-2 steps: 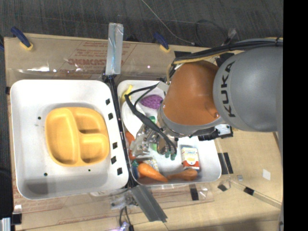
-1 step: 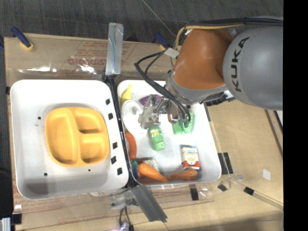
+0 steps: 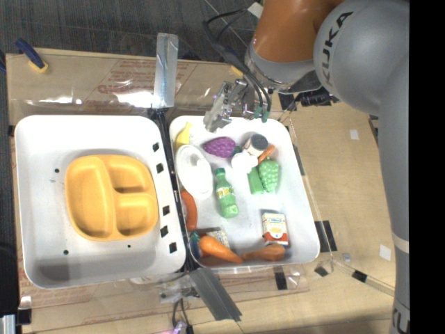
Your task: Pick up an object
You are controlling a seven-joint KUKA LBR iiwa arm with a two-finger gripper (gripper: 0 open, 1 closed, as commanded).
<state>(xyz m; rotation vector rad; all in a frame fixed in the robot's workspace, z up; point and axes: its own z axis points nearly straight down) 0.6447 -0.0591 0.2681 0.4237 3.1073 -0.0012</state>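
**A:** Where is the gripper [image 3: 217, 117]?

**B:** Over the far rim of the right bin [image 3: 306, 214], near its far-left corner, hanging from the grey arm [image 3: 361, 47] that comes in from the right. Nothing sits between its metal fingers. Whether they are spread or closed I cannot tell, since they blur into the wrist cabling from this angle.

**A:** What lies closest to it?

**B:** A yellow banana [image 3: 182, 133], just near and left of the gripper, against the bin's left wall. A purple bunch of grapes [image 3: 220, 146] lies just on the near side of the gripper, apart from it. To the right of the grapes there is a small cluster: a dark round piece with a white one touching it [image 3: 250, 152] (I cannot make out what they are) and a thin orange carrot [image 3: 267, 153] leaning across them.

**A:** And further out?

**B:** A white cup-like object [image 3: 193, 171] lies by the left wall. A green bottle [image 3: 224, 195] lies on its side in the middle of the bin, and a green bumpy vegetable [image 3: 265, 176] lies to its right. Toward the near edge stand a small carton with an orange label [image 3: 275, 228] and several orange carrot-like pieces [image 3: 229, 252] along the near wall and near-left corner.

**A:** The other bin?

**B:** The left bin [image 3: 42, 186] holds a yellow divided tray [image 3: 111, 195], well apart from the gripper. Both bins rest on a worktop [image 3: 348, 186] covered in brown board.
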